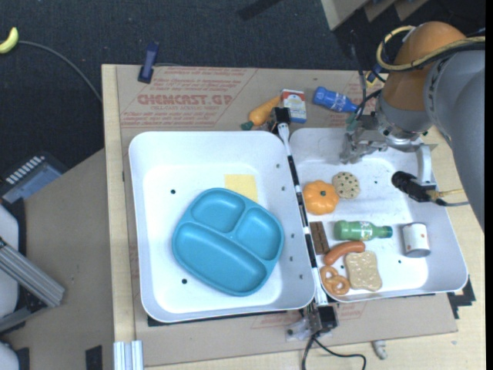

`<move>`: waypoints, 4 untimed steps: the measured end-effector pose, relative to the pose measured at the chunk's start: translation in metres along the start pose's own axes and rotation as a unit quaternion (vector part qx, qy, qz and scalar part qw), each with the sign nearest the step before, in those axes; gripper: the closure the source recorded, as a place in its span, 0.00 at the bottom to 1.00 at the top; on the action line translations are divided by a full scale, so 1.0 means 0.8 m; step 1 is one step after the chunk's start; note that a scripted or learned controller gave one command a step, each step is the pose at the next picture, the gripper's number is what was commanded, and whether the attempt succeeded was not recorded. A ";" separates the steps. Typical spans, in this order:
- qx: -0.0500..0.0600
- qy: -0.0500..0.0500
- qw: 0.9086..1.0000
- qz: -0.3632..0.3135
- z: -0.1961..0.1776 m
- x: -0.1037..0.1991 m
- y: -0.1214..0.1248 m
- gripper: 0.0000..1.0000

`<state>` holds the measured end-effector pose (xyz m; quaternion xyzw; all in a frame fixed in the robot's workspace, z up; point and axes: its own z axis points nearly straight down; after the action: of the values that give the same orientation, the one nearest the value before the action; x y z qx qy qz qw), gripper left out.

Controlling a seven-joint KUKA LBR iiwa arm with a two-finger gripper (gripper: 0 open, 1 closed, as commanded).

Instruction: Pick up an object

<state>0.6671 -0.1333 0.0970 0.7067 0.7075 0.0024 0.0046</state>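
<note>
Gripper (356, 151) sits low over the right bin's (451, 245) far end; finger state cannot be determined. Toy pumpkin (320, 197) lies nearby. Board (185, 99) lettering reads "CHEMCAST GP".

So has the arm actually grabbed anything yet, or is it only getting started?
Nothing looks picked up yet. The gripper is low over the back of the right bin, with no item visibly in it. The toy pumpkin, cookie, green bottle and the rest lie in that bin. The grab and lift are left to do.
</note>
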 end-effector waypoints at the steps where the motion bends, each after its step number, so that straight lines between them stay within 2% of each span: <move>1: 0.000 0.000 1.000 0.000 0.000 0.000 0.000 0.00; 2: 0.005 0.002 1.000 0.000 0.015 0.036 -0.060 0.00; 3: 0.003 0.001 1.000 0.001 0.001 0.036 -0.058 1.00; 4: 0.003 0.001 1.000 0.001 0.002 0.036 -0.058 0.00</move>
<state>0.6204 -0.1048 0.0953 0.7073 0.7069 0.0009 0.0011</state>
